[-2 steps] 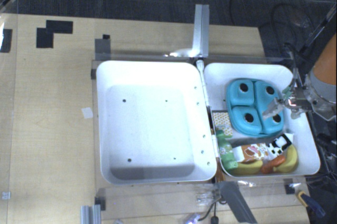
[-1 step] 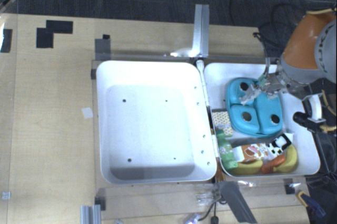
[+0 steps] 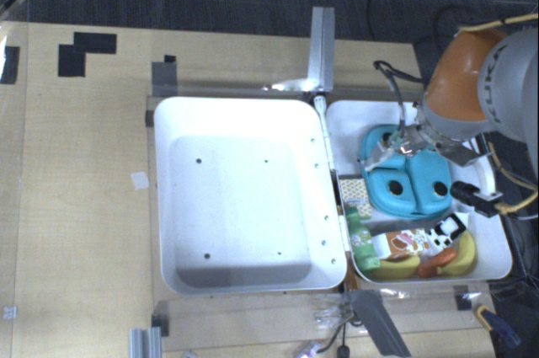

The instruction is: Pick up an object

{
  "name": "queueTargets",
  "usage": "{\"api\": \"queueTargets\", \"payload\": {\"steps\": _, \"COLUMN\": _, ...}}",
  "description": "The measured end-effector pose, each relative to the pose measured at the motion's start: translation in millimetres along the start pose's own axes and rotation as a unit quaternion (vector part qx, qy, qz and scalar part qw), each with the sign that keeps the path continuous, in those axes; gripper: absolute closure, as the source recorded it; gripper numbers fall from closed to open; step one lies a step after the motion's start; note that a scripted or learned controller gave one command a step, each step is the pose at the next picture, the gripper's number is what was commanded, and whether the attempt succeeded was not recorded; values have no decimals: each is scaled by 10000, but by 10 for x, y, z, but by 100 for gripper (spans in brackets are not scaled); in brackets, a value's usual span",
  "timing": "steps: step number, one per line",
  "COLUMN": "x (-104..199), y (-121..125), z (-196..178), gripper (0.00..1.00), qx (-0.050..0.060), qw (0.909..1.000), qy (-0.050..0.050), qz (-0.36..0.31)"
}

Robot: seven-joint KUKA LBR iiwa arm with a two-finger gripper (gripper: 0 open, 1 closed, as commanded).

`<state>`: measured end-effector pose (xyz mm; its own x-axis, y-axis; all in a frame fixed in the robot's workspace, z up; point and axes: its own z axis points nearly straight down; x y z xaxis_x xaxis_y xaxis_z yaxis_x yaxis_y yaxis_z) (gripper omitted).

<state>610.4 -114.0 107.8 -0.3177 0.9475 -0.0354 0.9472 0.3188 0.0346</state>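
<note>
My gripper (image 3: 409, 183) hangs low over the middle of the right bin (image 3: 345, 122); its teal housing faces the camera and hides what lies under it. Just in front of it lie a yellow banana-shaped toy (image 3: 421, 266), a green and white packet (image 3: 362, 242) and a small black and white item (image 3: 447, 229). A speckled card (image 3: 354, 194) lies by the bin's left wall, next to the housing. Nothing can be seen in the gripper's hold.
The left bin (image 3: 244, 196) stands right beside the right one, their walls touching along the middle. A metal post (image 3: 322, 45) rises behind the seam. The orange-banded arm (image 3: 459, 87) crosses the right bin's far right corner, with cables (image 3: 396, 78) near it.
</note>
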Motion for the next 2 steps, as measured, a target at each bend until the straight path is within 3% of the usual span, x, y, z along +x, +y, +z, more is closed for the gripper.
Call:
{"api": "queueTargets", "payload": {"steps": 1, "x": 189, "y": -185, "z": -1000, "gripper": 0, "qx": 148, "qw": 9997, "qy": 165, "qz": -32}}
{"api": "queueTargets", "payload": {"steps": 2, "x": 91, "y": -116, "z": -159, "gripper": 0, "qx": 31, "qw": 9965, "qy": 104, "qz": -832}}
